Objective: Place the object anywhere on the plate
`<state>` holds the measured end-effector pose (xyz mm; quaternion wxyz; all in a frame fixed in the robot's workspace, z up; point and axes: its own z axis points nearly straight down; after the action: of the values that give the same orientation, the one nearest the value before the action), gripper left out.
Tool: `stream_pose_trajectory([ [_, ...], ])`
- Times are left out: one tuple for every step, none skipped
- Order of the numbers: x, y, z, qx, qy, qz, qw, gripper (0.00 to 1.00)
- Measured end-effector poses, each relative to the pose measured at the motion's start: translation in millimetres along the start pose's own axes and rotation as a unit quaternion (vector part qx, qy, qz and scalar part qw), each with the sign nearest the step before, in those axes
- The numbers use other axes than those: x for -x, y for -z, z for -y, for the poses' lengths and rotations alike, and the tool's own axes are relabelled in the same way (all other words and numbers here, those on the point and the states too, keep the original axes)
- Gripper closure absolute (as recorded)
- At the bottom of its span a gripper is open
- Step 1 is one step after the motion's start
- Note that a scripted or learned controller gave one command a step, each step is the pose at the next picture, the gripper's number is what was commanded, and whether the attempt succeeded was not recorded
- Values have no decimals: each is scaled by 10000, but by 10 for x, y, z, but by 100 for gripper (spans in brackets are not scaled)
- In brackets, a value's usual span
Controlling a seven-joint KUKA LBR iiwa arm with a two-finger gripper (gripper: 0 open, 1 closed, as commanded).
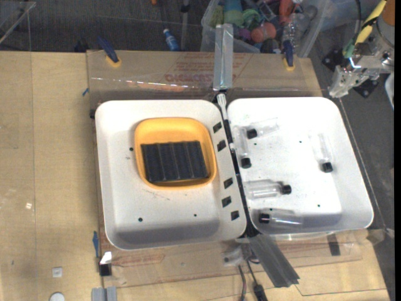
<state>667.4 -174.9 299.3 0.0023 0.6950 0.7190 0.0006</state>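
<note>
Over in the right bin, several small clear vials with black caps are scattered about: one at the far left, one lying along the right side, one near the middle, and one at the near edge. A loose black cap or short vial is also seen by the left wall. Which one counts as the object can't be told, so any of them is probably fair game. The orange plate is sat in the left bin, with a dark ribbed block already resting on it.

Handling-wise, the vials are judged to be light, stiff and pretty slippery, and being round they'd likely roll if nudged. A grip across the body near the cap is probably safest, squeezed gently since thin plastic or glass could crack.

The gripper is parked off at the far right beyond the bin; whether it's open or closed can't be made out.
</note>
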Motion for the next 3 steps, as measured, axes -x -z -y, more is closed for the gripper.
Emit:
stream_pose_trajectory([
  [497, 376, 31, 12, 1692, 7, 9856, 100],
  [466, 1147, 5, 13, 2545, 4, 9671, 100],
  [471, 1376, 5, 25, 4313, 9, 9022, 100],
])
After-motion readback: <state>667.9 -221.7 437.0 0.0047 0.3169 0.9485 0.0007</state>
